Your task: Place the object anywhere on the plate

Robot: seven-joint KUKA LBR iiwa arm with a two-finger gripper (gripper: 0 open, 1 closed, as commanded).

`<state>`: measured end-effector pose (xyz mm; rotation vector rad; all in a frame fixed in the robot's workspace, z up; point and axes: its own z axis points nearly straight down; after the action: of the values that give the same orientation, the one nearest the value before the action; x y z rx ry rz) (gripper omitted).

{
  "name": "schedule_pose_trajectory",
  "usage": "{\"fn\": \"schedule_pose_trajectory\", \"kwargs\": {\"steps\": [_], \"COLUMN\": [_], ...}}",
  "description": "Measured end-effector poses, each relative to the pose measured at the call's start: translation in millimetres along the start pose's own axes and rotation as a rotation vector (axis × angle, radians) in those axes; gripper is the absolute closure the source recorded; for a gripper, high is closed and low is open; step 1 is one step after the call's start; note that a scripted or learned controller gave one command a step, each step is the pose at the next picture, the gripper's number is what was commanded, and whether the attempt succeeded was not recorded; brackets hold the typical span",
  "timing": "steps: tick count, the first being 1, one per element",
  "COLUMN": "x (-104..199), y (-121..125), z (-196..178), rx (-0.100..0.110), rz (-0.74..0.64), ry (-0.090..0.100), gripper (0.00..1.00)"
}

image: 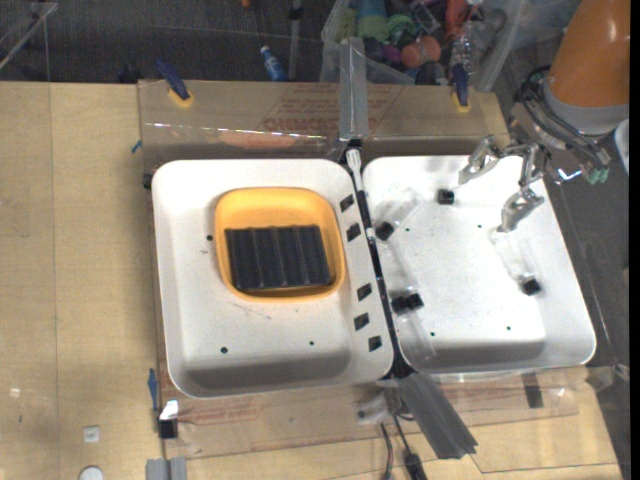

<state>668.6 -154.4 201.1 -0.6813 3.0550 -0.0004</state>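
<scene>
Claw open and empty over right bin; black ridged object already on yellow plate, well to its left; task looks done.

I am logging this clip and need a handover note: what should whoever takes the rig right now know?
Tool: hovering over the upper part of the right bin, fingers spread, nothing between them.
Yellow plate: in the left bin, with a dark ridged rectangular object already lying on it.
Right bin: a few small dark pieces, such as one near the divider and another to the right.
Done: an object sits on the plate.
Left: which item is the target cannot be told; if it is one in the right bin, grasp and transfer remain.
</scene>
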Motion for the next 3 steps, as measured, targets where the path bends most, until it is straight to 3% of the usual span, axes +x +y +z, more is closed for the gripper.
{"fn": "schedule_pose_trajectory", "kwargs": {"steps": [1,3], "x": [27.9,27.0], "y": [-57.8,-59.8], "z": [15.7,-40.5], "rx": [0.000,-0.003], "rz": [-0.253,-0.775], "ry": [0.001,0.000], "gripper": [0.00,0.00]}}
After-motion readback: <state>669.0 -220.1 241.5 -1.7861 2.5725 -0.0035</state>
